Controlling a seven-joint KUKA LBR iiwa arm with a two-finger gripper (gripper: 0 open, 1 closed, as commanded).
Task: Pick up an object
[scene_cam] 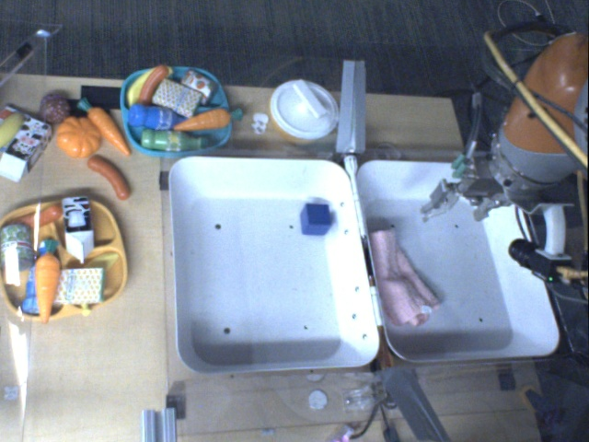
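Top view, two white bins. Gripper (457,201) hovers over upper right of right bin (479,339), fingers spread apart w/ nothing betw. them. Pink cloth (401,279) lies along right bin's left wall. Blue cube (316,217) sits in left bin (258,339), upper right part.

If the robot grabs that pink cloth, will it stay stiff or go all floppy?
Probably floppy: the pink cloth lies rumpled and folded in the right bin, so it would likely droop from wherever it is pinched. It also looks light and soft, so a push might bunch it up instead of sliding it.
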